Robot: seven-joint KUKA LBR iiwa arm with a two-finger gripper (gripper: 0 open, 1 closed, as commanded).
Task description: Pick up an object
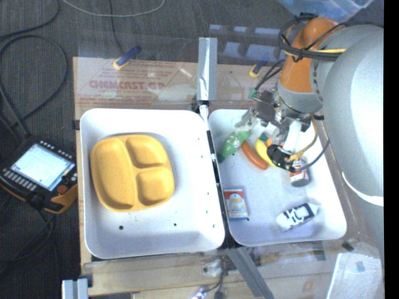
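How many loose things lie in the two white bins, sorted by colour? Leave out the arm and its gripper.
Yellow: 1, the divided plastic tray in the left bin.
Green: 1, the small green item.
Orange: 1, the carrot-shaped toy.
Red and white: 1, the flat printed card.
Black and white: 1, the patterned packet.
Total: 5. Things under the gripper are too cluttered to count.

One fixed camera looks down at a slant on both white bins (149, 245), the arm (349, 73) entering from the right.

You get even, bright overhead light, white bins (149, 245) nearly washed out, soft shadows, slightly grainy focus.
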